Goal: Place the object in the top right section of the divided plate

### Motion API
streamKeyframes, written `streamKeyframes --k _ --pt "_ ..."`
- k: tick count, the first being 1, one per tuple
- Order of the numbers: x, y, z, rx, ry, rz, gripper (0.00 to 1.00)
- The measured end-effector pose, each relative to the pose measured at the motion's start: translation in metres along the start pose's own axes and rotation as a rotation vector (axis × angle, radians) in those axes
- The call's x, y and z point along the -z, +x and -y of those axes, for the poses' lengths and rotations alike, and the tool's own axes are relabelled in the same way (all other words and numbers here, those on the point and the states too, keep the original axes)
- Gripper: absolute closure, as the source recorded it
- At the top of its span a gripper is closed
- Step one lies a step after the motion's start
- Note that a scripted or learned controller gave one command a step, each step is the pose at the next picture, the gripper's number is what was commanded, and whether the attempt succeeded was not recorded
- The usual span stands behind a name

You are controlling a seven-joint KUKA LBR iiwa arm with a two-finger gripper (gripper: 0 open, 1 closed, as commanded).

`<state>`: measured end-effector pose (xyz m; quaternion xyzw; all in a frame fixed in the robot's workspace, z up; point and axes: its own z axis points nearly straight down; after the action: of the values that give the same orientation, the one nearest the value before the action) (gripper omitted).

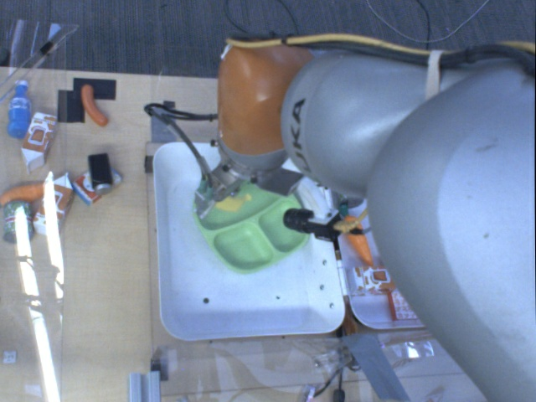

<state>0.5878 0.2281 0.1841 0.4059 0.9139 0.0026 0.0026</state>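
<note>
A light green divided plate (251, 237) lies in the left white bin (243, 308), toward its back. My gripper (215, 194) hangs low over the plate's back left edge, under the orange band of the arm. A small yellow object (238, 199) shows right beside the gripper, on or just over the plate's rear section; the wrist hides part of it, and I cannot tell whether it is held. The grey arm covers the plate's far right corner.
The right bin (368, 312) holds an orange carrot (360, 248) and a printed carton (374, 280), mostly under the arm. On the bench at the left lie a blue bottle (18, 107), a sausage (95, 107), a black block (100, 169) and small cartons (38, 137).
</note>
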Motion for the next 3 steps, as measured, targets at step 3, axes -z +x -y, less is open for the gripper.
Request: streamKeyframes --k 3 --pt "0.023 0.024 0.014 0.316 -0.002 0.0 1.0"
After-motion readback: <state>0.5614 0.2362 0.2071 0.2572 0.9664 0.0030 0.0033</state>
